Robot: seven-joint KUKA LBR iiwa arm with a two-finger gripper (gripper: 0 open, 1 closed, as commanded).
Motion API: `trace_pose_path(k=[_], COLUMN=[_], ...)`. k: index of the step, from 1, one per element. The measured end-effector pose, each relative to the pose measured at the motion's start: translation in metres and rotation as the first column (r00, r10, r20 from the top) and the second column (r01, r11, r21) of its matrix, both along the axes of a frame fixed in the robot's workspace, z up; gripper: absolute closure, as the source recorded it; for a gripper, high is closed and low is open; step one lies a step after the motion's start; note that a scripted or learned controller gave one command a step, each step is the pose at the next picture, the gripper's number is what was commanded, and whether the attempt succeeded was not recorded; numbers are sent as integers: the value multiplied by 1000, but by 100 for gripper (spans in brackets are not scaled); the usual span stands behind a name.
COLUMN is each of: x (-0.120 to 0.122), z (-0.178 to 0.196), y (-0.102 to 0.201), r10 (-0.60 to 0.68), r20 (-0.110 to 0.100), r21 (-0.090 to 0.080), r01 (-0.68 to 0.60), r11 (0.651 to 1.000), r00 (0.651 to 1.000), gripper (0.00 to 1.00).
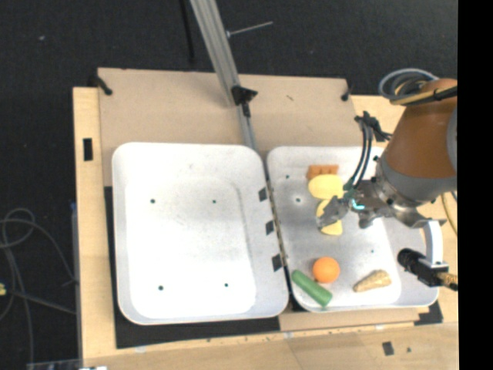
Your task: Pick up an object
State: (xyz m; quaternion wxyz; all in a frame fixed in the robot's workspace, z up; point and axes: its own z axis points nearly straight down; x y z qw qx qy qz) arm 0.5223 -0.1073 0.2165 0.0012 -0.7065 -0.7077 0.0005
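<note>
The right bin (370, 241) holds several small objects. An orange block (322, 170) lies at its far side, with a yellow rounded piece (324, 185) just in front of it. My gripper (333, 209) reaches in from the right and hangs low between that piece and a smaller yellow piece (333, 227), which peeks out below it. An orange ball (326, 269) sits nearer the front. A green cylinder (311, 289) lies at the front left corner, and a tan wedge (373, 281) lies at the front right.
The left bin (189, 230) is beside the right one, parted from it by a rim with black clips (271, 226). A slanted metal pole (219, 45) rises behind the bins. The arm's orange band (420, 137) overhangs the right bin's far right side.
</note>
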Motion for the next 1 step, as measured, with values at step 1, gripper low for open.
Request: trace_pose_path(k=[1], x=[1], z=[2], y=[0], r10=[-3], r20=[6], r21=[-1], r01=[3], r11=[1000], r00=[1000], gripper=[0])
